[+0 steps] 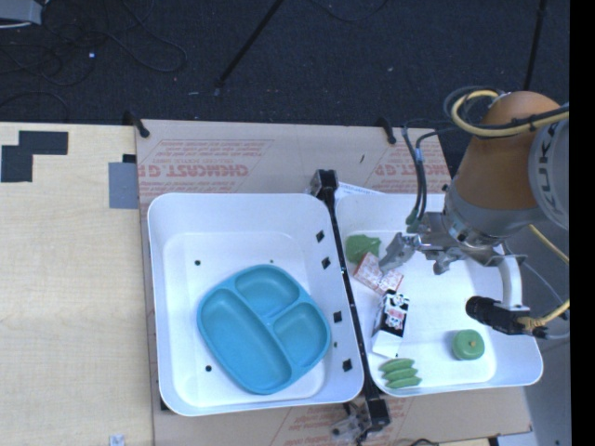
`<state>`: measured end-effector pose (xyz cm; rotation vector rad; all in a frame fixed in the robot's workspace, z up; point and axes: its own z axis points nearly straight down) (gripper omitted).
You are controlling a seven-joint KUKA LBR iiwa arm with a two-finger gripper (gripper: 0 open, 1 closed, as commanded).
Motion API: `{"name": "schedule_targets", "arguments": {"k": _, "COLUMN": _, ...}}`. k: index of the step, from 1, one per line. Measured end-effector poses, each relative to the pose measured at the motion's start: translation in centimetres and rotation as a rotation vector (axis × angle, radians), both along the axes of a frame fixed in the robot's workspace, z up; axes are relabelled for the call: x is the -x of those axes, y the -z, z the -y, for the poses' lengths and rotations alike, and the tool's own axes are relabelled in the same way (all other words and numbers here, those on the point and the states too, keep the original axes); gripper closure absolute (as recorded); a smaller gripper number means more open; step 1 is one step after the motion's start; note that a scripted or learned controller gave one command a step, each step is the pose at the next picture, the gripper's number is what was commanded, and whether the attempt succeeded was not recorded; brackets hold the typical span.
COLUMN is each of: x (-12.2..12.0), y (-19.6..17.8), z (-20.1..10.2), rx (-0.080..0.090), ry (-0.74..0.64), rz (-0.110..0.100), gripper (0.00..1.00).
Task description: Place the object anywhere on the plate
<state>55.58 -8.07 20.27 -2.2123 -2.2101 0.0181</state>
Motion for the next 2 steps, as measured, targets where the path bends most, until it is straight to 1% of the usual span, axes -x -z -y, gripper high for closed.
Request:
{"name": "schedule_targets", "arguments": {"k": 1, "x": -0.3, "y": -0.8, "z": 0.0, "rx": 0.001, "ry": -0.001, "rz": 0.013, "gripper": 0.0}}
{"name": "schedule_targets", "arguments": {"k": 2, "x": -0.6, "y": 3.6, "z": -0.1, "rx": 0.001, "ry": -0.001, "rz": 0.011, "gripper": 0.0}}
